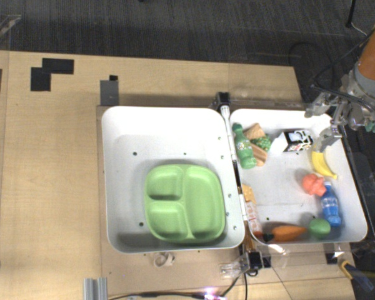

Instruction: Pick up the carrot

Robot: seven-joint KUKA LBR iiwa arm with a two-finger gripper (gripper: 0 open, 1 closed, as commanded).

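Carrot (287, 233) lies flat along the near edge of the right bin (278, 180), close to that bin's near left corner, its orange body pointing toward a green round item (320, 227) just beside it. A blue bottle (330, 208) and a red-orange toy (313, 184) sit along the bin's right side, with a banana (322, 165) farther back. A green bottle (244, 147) rests against the left wall. The left bin (122, 136) carries a green divided plate (185, 200). The end effector (332, 130) hangs over the right bin's far right corner, well apart from the carrot; whether it is parted or closed I cannot tell.
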